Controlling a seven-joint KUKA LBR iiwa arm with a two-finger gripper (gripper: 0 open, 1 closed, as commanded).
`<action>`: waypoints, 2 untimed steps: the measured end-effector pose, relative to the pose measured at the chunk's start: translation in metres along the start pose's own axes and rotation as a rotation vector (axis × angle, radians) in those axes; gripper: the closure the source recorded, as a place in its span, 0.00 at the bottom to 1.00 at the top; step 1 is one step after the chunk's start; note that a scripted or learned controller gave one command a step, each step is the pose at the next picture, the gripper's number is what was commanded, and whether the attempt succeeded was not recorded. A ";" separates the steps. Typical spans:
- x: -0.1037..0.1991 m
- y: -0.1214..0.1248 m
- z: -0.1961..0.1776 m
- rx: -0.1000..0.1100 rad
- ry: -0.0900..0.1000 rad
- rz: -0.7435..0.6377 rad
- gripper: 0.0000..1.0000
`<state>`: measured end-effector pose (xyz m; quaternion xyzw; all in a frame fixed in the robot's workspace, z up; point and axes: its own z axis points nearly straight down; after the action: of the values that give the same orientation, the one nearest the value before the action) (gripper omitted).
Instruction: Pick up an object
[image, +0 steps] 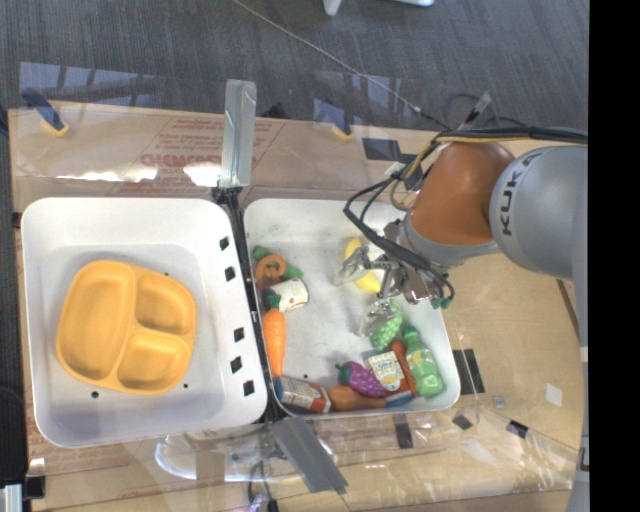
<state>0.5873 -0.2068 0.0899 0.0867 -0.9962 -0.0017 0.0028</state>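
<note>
Toy foods lie in the right bin (300, 215), which stands beside the left bin (60, 215) on a bench covered with brown cardboard (120, 150) and clear film; dark carpet (130, 40) lies behind. Two white bins are there. One yellow divided plate (125, 325) lies in the left one. The right one holds one carrot (273, 340), one purple grape bunch (362, 377), one green bottle (423, 370) and a yellow piece (353, 250). The gripper (385, 290) hangs over a green toy (385, 325) near the right wall; it cannot be told if it is open or closed.

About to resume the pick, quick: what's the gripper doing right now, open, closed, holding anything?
Gripper: down in the right bin, over the yellow toy and green toy; open or closed cannot be told, nor any hold.
</note>
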 end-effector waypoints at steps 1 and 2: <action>-0.031 -0.008 -0.001 0.003 -0.004 -0.076 0.00; -0.032 -0.007 -0.010 0.001 -0.002 -0.078 1.00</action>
<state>0.6201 -0.2086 0.0998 0.1252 -0.9921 -0.0014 0.0016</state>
